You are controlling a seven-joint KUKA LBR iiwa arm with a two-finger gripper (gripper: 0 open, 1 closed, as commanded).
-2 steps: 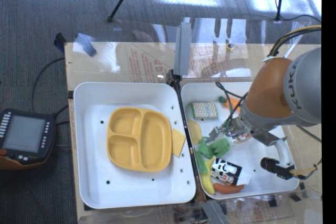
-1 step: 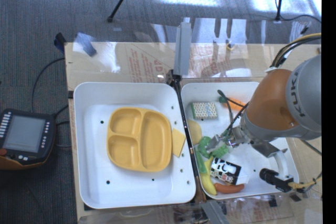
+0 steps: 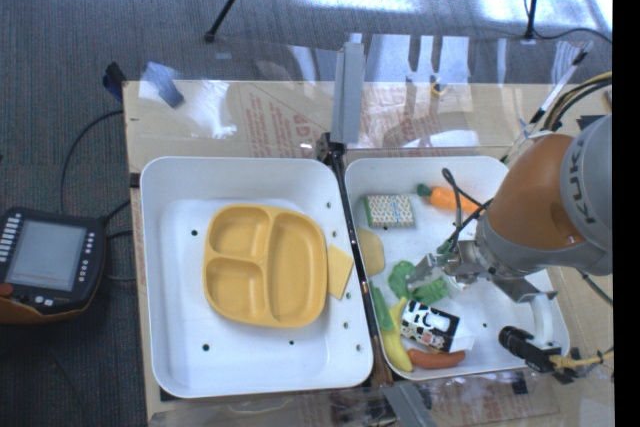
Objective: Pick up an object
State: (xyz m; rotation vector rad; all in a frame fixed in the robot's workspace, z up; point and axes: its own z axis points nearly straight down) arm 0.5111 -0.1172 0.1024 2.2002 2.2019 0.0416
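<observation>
Jaws' spread cannot be told as the grey two-finger gripper point(image 3: 440, 267) is lowered over a green leafy plastic toy point(image 3: 412, 279) mid-right white bin point(image 3: 470, 170); nothing is seen lifted yet.

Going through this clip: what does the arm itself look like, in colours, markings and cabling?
The arm is a bulky rounded grey body with a broad orange band and dark lettering on the grey shell. Black and yellow cables loop above it. The end effector is a cluster of silvery metal parts.
</observation>
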